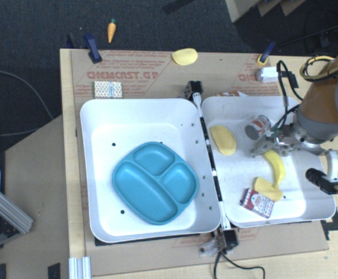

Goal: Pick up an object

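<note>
The arm (323,106) comes in from the right over the right bin (238,106), its grey wrist and orange band partly cut off by the frame edge. The end effector (270,146) sits low over the middle of that bin, just above the banana (276,164). Its fingers are small, dark and tangled with cable, so I cannot tell whether they are spread or closed, and nothing can be seen held between them.

The banana lies near the bin's middle, its far tip right at the end effector; whether they touch is unclear. Just left of the end effector lies a small can (258,127), tipped on its side, its label too blurred to read. Further left, close to the bin's left wall, rests a yellow lemon (223,139). Near the front of the bin a yellow wedge (267,188), perhaps a sponge or cheese, overlaps a red-and-white packet (257,203).

The left bin (99,121) holds a blue divided plate (154,182), lying flat.

On the desk (134,68) behind the bins sit a second yellow lump (184,56), a patterned packet (108,89) and a blue clip (91,48). A tiny carrot (111,30) lies on the dark floor beyond.
</note>
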Robot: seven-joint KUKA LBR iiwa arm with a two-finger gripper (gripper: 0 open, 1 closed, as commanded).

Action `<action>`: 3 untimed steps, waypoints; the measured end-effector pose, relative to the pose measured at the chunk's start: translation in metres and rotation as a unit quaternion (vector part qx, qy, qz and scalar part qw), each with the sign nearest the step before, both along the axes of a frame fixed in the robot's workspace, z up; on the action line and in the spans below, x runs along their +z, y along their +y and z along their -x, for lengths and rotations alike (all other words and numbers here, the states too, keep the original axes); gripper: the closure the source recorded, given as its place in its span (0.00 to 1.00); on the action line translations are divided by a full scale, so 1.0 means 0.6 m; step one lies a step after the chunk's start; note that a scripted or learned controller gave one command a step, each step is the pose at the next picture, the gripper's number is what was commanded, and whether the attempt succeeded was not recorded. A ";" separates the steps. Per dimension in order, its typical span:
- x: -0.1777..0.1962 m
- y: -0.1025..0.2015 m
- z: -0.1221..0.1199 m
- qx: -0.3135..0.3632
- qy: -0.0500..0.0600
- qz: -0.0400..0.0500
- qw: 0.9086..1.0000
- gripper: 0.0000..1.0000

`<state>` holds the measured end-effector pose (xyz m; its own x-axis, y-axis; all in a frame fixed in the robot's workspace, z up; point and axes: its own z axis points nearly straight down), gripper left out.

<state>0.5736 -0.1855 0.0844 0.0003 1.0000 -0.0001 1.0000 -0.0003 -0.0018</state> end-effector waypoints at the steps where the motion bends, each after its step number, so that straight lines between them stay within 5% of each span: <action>1: 0.017 0.000 -0.001 0.000 -0.001 0.001 1.000 1.00; 2: 0.190 0.118 -0.033 0.001 -0.002 0.000 1.000 1.00; 3: 0.243 0.206 0.053 0.001 0.000 -0.001 1.000 1.00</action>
<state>0.5419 -0.0616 0.2301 -0.0013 1.0000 0.0016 1.0000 0.0013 -0.0012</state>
